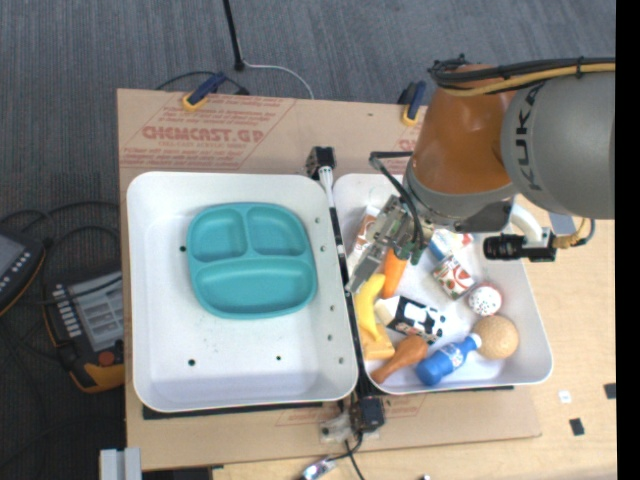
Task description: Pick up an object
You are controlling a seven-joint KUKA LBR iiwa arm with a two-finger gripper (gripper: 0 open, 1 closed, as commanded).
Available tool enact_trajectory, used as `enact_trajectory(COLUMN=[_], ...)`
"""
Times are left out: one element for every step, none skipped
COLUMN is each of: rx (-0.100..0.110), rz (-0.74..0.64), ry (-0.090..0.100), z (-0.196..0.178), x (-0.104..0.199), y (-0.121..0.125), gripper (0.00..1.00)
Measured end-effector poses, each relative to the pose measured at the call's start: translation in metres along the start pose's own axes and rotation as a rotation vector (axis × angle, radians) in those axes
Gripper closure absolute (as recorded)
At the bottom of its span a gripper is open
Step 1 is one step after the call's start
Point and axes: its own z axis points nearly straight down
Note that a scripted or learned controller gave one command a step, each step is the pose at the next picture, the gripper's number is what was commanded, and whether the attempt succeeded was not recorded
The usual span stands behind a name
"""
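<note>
**Desk:** Gripper position first — where does it sit relative to the pile?

**Photographer:** The gripper (pixel 385 240) hangs low over the upper-left part of the right bin (pixel 540 363), reached in from the right under the arm's orange band (pixel 460 138). Whether its fingers are spread or closed cannot be told; the wrist and clutter mask them, and nothing is visibly held.

**Desk:** And the likeliest target?

**Photographer:** An orange carrot-like piece (pixel 396 268) lies just below the gripper, its long axis running roughly up and down the frame, touching a yellow banana-shaped toy (pixel 368 303). Further down lie a black-and-white cow-patterned toy (pixel 412 318), a blue bottle (pixel 445 361), a tan ball (pixel 497 336) and a small white ball with red spots (pixel 484 299).

**Desk:** Surface and room?

**Photographer:** The objects crowd the bin's white floor, many touching, so a clean close looks tight. The bin's left wall stands just beside the gripper. The left bin (pixel 160 368) holds a teal divided plate (pixel 252 260), well apart. Both bins rest on a brown board (pixel 200 133) over grey carpet (pixel 80 38).
</note>
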Motion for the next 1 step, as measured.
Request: enact_trajectory(rx=[0.000], rz=[0.000], ry=[0.000], z=[0.0000], x=[0.0000], y=[0.0000], gripper=[0.00])
